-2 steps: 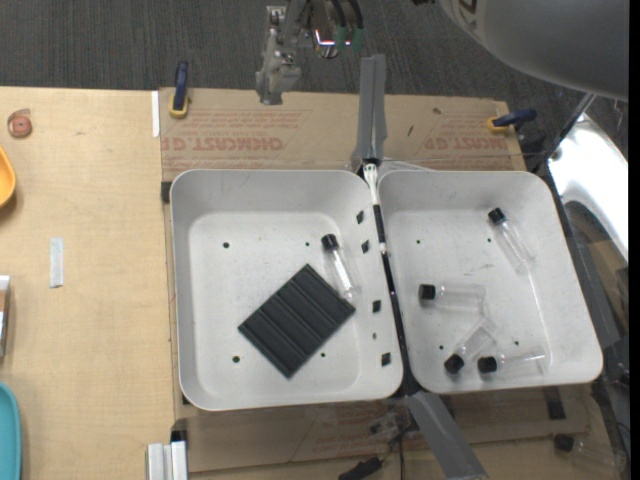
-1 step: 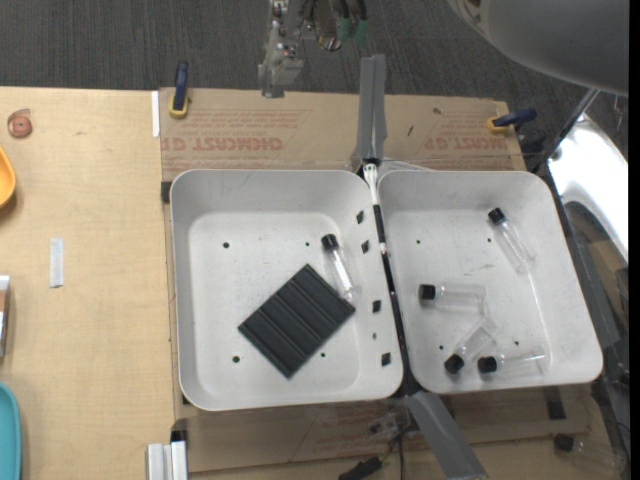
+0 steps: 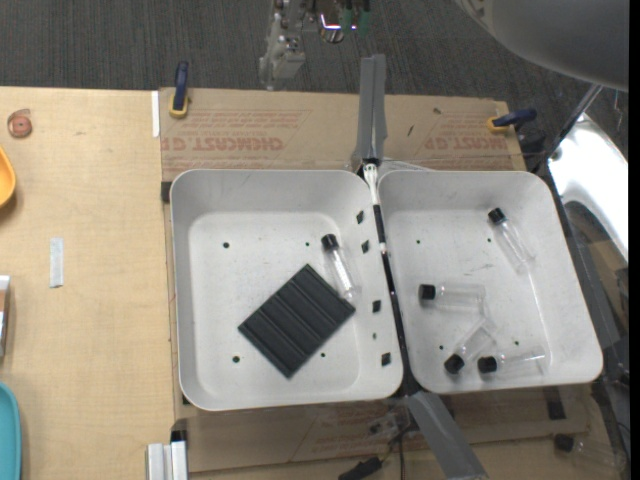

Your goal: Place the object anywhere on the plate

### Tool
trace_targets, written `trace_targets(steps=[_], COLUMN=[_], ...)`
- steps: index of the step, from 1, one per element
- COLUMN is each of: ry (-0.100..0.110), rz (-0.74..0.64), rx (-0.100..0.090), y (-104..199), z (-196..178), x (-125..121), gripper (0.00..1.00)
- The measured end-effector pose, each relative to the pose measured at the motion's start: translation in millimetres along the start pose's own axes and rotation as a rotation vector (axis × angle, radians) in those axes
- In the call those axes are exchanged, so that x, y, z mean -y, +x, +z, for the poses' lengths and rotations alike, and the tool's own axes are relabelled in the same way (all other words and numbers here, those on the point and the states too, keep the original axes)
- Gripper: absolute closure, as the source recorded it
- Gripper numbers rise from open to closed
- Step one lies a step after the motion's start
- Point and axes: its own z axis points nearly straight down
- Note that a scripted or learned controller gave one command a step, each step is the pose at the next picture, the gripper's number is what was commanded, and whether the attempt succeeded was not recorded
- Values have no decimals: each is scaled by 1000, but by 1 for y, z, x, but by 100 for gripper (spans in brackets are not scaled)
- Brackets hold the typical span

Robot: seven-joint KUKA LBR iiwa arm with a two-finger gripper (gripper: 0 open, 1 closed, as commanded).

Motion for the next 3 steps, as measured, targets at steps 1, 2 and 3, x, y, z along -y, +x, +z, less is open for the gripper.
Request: trace_targets(steps=[1,2,3], ry=[-1,-3,-4], rz=[2,3,4], rx=[4,9,13], y=[-1,-3,-4], z=[-9,-18,-28], x=[0,0,1], gripper=[100,100,100])
